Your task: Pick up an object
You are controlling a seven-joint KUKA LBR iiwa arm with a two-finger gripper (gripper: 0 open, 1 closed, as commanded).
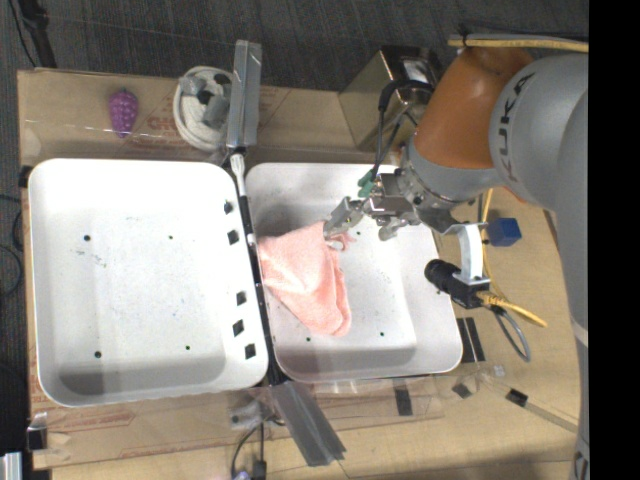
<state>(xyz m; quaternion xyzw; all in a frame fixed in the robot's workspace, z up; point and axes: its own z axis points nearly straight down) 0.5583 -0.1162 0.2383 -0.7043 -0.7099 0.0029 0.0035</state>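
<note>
Hand (338, 230) low in right shallow white bin (420, 343), touching upper edge of crumpled pink cloth (305, 278) lying against bin's left wall; finger state indeterminable.

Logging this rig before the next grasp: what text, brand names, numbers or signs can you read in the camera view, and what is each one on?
"KUKA": dark letters running down the grey shell of the arm, just right of its orange band.
Faint reddish print on the cardboard behind the left bin, next to the purple object: too blurred to read.
Nothing readable on the pink cloth.
</note>
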